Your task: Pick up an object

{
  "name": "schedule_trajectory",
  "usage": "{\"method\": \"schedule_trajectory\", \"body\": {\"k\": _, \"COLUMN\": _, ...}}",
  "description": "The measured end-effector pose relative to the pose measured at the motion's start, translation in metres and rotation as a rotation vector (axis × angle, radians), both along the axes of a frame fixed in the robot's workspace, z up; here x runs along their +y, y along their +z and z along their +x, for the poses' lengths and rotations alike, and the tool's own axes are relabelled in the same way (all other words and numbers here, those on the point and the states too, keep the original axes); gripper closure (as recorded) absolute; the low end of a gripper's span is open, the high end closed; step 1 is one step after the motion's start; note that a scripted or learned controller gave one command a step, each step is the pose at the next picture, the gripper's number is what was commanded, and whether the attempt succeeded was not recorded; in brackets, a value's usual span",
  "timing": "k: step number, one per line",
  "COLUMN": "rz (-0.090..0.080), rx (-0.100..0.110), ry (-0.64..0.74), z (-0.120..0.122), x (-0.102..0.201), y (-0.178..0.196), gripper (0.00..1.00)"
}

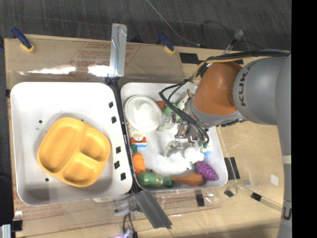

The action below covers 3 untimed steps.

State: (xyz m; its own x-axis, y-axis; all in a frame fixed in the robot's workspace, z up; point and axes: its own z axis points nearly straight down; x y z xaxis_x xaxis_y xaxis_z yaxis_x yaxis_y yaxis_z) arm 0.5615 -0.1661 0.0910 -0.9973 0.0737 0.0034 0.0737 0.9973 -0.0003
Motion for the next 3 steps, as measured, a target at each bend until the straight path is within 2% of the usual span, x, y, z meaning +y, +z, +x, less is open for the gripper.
{"method": "schedule_trajectory", "body": {"k": 1, "rz": 0.001, "rx": -0.004, "ry": 0.118, "z": -0.024, "x": -0.043, "y": 0.002, "gripper": 0.0}}
{"method": "schedule_trajectory", "body": {"k": 2, "rz": -0.001, "rx": -0.008, "ry": 0.18, "z": 0.006, "x": -0.044, "y": 0.003, "gripper": 0.0}}
{"method": "schedule_trajectory", "body": {"k": 3, "rz": -0.002, "rx": -0.011, "ry": 0.183, "z": 0.008, "x": -0.044, "y": 0.014, "gripper": 1.0}}
